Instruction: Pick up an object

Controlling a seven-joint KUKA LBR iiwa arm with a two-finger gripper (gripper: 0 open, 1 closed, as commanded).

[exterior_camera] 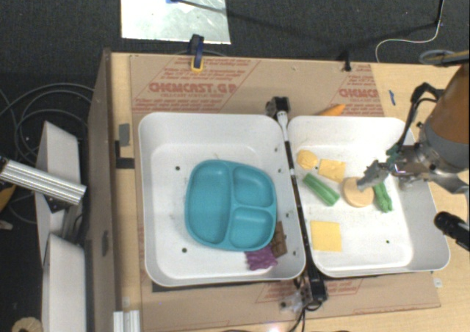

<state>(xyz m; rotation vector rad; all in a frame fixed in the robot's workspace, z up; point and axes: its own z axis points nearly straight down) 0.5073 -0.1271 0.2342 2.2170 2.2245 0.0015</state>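
Observation:
The right bin (422,246) holds several toy foods. A tan round disc (358,195) lies near its middle, with a small green piece (382,199) just to its right. A longer green pod (320,188) lies to the disc's left. Two yellow pieces (306,159) (332,170) sit toward the back left, and a flat yellow square (326,236) lies at the front. My gripper (376,174) reaches in from the right and hangs just above the disc and the small green piece. Nothing shows held in it.
The left bin (158,176) holds a blue divided plate (229,204), with a purple item (258,258) and a brown item (280,242) at its front right corner. An orange piece (332,110) lies on the cardboard behind the right bin. Cables run along the back.

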